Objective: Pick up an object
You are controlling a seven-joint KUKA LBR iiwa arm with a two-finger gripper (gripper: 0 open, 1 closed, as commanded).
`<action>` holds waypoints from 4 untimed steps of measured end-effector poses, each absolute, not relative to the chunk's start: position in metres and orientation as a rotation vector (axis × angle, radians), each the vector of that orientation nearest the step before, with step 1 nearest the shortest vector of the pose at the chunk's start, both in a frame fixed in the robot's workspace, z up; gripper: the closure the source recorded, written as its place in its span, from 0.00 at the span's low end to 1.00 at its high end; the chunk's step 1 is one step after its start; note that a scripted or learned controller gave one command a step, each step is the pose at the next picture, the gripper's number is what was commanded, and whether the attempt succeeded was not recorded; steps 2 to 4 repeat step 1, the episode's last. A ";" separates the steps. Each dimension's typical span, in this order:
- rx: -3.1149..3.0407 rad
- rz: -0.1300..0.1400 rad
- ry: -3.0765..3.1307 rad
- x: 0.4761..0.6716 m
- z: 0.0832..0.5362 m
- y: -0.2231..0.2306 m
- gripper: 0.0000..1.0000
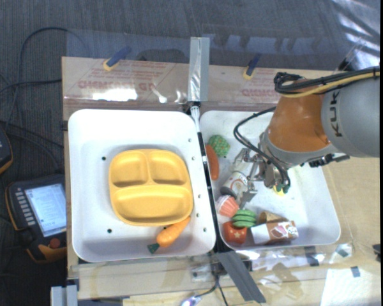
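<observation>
My gripper (254, 172) hangs over the middle of the right bin (319, 199), below the orange wrist band. Just to its lower left lies a small white and silver can-like object (236, 185); whether the gripper touches it cannot be made out. Around it lie a green leafy toy (219, 145), a red-orange sausage shape (212, 163), a pink strawberry-like piece (226, 204), a green striped piece (244, 218), a red tomato (234, 234) and a brown and white box (276, 230). A small yellow item (281, 187) peeks out beside the wrist.
The left bin (89, 145) holds a yellow divided plate (151, 187) and an orange carrot (171, 233) at its front. A raised divider (204, 171) runs between the bins. Black cables loop from the arm over the right bin's back.
</observation>
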State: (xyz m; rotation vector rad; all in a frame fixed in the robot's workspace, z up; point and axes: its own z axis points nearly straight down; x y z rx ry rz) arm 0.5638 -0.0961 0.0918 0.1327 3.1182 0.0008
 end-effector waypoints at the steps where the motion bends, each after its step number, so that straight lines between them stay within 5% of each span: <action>1: 0.118 0.000 3.121 0.565 0.092 -0.097 0.00; 4: 0.118 0.000 3.121 0.565 0.092 -0.097 0.00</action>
